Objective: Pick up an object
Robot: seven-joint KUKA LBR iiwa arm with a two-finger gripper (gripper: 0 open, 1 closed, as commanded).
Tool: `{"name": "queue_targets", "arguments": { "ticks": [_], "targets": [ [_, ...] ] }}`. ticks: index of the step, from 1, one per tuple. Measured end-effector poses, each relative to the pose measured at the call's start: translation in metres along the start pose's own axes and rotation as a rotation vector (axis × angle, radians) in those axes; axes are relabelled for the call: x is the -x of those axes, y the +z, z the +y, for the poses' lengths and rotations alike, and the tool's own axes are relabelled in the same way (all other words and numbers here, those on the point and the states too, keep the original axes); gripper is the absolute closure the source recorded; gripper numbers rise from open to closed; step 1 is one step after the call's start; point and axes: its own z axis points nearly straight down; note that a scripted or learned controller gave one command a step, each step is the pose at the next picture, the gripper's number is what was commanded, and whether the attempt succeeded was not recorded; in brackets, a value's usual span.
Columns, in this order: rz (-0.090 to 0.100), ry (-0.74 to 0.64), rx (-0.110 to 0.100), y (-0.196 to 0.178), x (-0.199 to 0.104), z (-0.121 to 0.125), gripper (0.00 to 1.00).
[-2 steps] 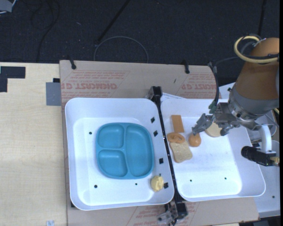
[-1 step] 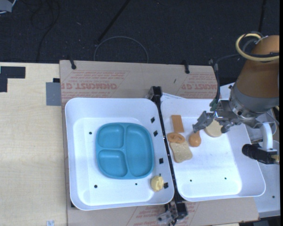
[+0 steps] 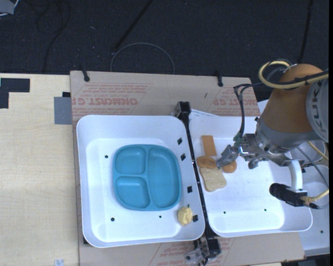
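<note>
camera view: fingers (image 3: 227, 160) seemingly over bread (image 3: 213, 178)

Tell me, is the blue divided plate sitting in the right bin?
No, the blue divided plate lies in the left bin, while the right bin holds the food pieces.

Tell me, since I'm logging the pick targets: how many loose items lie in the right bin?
3, maybe more under the gripper: an orange stick near the divider, a brown piece below it, a tan slice lowest.
</note>
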Motion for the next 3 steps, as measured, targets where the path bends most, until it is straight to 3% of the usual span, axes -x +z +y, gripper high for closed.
{"name": "queue_targets", "arguments": {
  "ticks": [1, 2, 3],
  "targets": [
    [0.0, 0.001, -0.001, 0.064, -0.001, 0.002, 0.0],
    [0.001, 0.001, 0.008, 0.097, -0.002, 0.003, 0.0],
    [0.003, 0.006, 0.009, 0.084, -0.001, 0.004, 1.0]
  ]
}}
